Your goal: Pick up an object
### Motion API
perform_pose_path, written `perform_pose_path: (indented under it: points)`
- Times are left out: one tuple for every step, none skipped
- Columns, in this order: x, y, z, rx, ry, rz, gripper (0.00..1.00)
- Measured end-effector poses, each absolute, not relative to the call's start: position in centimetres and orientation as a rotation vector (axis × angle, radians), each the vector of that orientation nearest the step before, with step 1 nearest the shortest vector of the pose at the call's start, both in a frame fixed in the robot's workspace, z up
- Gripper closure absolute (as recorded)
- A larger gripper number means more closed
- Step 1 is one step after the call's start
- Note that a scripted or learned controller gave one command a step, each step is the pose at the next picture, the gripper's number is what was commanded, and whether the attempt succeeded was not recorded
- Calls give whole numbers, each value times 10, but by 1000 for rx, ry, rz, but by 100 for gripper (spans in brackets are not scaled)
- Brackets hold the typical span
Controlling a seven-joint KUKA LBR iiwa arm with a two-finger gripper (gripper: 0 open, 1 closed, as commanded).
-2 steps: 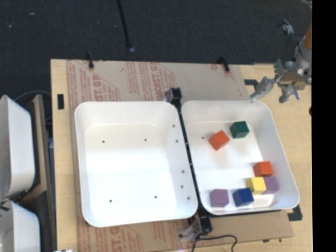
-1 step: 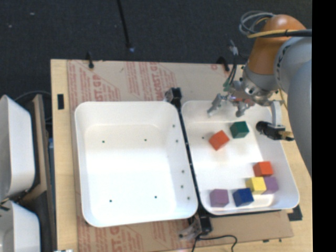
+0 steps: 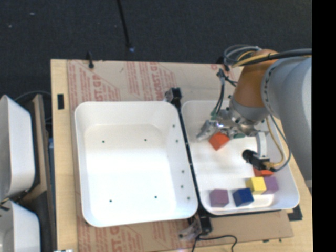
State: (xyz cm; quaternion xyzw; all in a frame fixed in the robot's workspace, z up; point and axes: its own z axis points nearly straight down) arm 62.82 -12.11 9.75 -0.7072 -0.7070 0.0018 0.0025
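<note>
We see an orange block (image 3: 219,140) in the right bin (image 3: 286,196), upper middle of it, sitting tilted right under the pincer (image 3: 220,130). The pincer hangs over the block from above, metal fingers (image 3: 206,130) splayed out to the left side; it looks to touch or nearly touch the block's top, but we cannot tell if the block is actually between the fingers. So spread or pinching: cannot tell from this angle.

Counts, right bin: one orange block, one purple block (image 3: 219,197), one blue block (image 3: 242,196), one yellow block (image 3: 258,184), one pale purple block (image 3: 271,183) just beside the yellow one, plus a small red-orange piece (image 3: 261,171) near the right wall, partly under a black part of the arm. The four lower blocks cluster along the near edge, well apart from the orange one.

Left bin (image 3: 84,125): white, a few small dark dots on the floor.

Two bins total, side by side, touching along a dark divider. They sit on brown cardboard with red print (image 3: 126,80) on a light wood table (image 3: 60,156). Dark carpeted floor (image 3: 173,20) behind. White containers (image 3: 13,140) at the left edge. Grey arm (image 3: 289,98) with orange band comes in from the right, cables looped around the wrist.
</note>
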Motion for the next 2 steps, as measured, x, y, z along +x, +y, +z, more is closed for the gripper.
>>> perform_pose_path:
  points:
    - [631, -123, 112, -2225, -2220, -3, 100]
    - [615, -25, 206, -2216, -2234, -13, 100]
